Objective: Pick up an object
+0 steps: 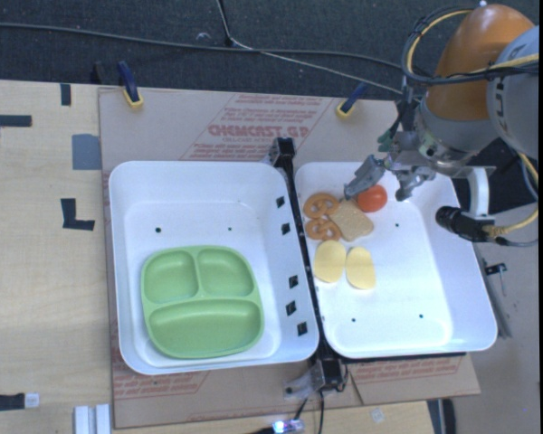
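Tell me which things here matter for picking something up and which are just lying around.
Job: gripper; red tomato; pretzel; cracker; two yellow pieces; right bin.
Lying about: green divided plate; left bin; clamps; cables.

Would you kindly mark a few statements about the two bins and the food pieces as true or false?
1. The green plate lies in the left bin. True.
2. The pretzel lies in the left bin. False: it is in the right bin.
3. Two pale yellow pieces lie side by side. True.
4. The claw hangs over the green plate. False: it is over the right bin, by the red piece.
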`<state>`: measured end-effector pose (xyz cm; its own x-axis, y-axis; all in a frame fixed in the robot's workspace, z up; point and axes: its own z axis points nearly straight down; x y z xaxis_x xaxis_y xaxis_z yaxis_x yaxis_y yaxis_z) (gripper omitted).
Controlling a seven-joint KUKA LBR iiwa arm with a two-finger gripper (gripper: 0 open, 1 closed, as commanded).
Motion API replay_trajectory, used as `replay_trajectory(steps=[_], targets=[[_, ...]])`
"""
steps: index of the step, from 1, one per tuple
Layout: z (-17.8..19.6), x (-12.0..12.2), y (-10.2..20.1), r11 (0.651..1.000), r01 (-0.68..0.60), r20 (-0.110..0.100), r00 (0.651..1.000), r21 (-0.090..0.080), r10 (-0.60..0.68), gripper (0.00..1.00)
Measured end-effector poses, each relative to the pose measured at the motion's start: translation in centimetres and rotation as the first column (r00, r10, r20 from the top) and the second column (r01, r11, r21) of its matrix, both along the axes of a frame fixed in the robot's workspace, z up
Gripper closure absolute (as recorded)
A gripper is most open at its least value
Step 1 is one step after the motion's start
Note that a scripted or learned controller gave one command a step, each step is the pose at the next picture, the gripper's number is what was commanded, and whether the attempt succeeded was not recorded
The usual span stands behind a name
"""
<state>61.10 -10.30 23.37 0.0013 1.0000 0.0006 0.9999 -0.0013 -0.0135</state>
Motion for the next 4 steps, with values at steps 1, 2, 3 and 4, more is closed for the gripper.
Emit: replay_trajectory(steps=[1, 2, 3, 4], targets=[[0.7, 0.2, 0.0, 1.0, -0.003, 0.012, 1.0, -0.001, 0.003, 0.0], [-4.6, -0.7, -0.5, 1.0, -0.001, 0.007, 1.0, -0.001, 0.001, 0.0], [-10.7, -0.4, -1.1, 1.0, -0.002, 0.007, 1.0, -0.001, 0.002, 0.0], [-14.7, -0.2, -1.2, 1.0, -0.002, 0.016, 1.0, -0.003, 0.002, 0.0]])
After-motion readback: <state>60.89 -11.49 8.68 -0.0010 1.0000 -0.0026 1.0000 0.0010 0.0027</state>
